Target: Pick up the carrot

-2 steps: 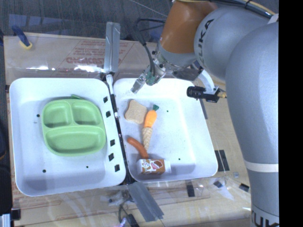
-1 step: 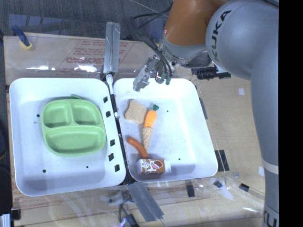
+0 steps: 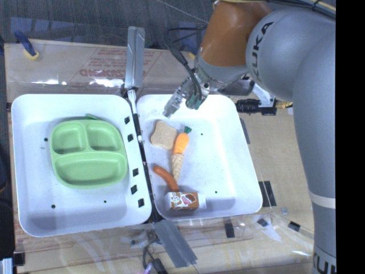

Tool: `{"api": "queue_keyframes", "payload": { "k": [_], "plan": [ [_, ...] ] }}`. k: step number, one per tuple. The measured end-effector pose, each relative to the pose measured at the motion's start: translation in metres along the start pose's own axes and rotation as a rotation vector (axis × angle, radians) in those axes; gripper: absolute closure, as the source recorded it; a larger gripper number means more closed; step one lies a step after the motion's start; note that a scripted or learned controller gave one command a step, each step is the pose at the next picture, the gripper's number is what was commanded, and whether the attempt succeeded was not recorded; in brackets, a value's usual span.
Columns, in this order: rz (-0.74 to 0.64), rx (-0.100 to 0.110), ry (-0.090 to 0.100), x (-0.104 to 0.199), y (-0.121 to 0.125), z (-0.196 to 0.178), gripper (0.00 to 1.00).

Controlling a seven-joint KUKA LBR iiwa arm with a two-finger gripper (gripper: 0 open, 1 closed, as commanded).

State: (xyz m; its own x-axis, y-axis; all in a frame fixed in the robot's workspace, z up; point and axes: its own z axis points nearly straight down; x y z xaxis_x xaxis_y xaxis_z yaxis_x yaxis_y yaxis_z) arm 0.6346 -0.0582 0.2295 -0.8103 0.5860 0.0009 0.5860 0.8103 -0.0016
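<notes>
The carrot (image 3: 181, 143) lies in the right bin (image 3: 228, 170), just beside the bread (image 3: 163, 135). The gripper (image 3: 183, 103) hangs above the bread, open and empty (pickup seems not yet done).

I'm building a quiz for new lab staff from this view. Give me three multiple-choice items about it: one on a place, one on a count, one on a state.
1. Where does the carrot lie?
A. left bin
B. right bin
C. on the green plate

2. How many compartments does the green plate have?
A. two
B. three
C. five

3. How does the gripper stand to the carrot?
A. holding it
B. above and apart from it
C. pressing it flat

Answers: 1 B, it lies in the right bin beside the bread slice. 2 B, two small sections above one long one. 3 B, bare bin floor shows between them.
</notes>
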Motion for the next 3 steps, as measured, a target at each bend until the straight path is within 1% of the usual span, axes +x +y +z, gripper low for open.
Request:
{"api": "queue_keyframes", "payload": {
  "k": [1,2,3],
  "plan": [
    [0.239,0.0,0.001,0.004,-0.005,0.021,1.0],
    [0.607,0.003,0.004,-0.008,-0.024,0.038,1.0],
    [0.927,0.004,0.006,-0.011,-0.042,0.056,1.0]
  ]
}}
